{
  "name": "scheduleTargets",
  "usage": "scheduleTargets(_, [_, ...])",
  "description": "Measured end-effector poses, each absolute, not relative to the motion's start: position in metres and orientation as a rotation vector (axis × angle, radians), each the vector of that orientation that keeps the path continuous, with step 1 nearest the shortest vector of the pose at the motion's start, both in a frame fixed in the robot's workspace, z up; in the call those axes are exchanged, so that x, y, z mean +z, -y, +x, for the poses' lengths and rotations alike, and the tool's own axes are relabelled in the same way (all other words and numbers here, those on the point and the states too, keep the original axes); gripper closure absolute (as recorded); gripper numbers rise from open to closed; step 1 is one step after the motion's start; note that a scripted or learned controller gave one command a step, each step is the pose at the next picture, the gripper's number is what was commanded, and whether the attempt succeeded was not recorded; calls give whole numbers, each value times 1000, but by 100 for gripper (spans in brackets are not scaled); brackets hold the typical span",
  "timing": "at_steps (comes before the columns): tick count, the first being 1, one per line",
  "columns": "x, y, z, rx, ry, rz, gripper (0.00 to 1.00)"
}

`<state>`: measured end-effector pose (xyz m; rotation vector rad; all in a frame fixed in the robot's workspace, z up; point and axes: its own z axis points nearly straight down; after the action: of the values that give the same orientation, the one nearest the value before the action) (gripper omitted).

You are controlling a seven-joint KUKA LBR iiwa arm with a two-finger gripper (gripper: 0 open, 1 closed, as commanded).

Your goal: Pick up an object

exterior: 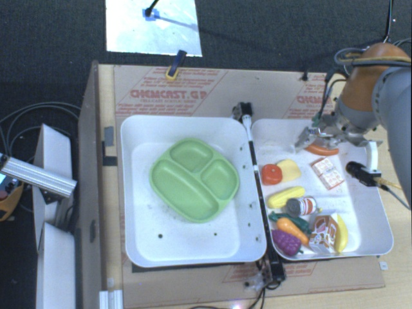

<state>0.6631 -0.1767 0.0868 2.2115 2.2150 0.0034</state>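
My gripper [317,138] hangs over the back of the right bin [380,227]. Directly under it, touching or nearly touching, is an orange sausage-shaped toy [321,150]; whether it is gripped I cannot tell. Forward of it lie a red tomato [271,173], a pale yellow piece [290,168] and a small pink-and-white box [326,172]. Nearer the front are a yellow oblong toy [286,197], a small can [303,206], a carrot [293,225], purple grapes [287,241], a printed carton [324,232] and a banana [342,233].
The left bin [138,234] holds a green divided plate [194,179]. A thin wall [254,172] separates the two bins. The arm [380,89] comes in from the upper right above the right bin's back corner. Brown cardboard [174,92] lies behind the bins.
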Motion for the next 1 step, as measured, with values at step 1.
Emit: scheduleTargets(1, [108,176,640,1,-2221,2219,0])
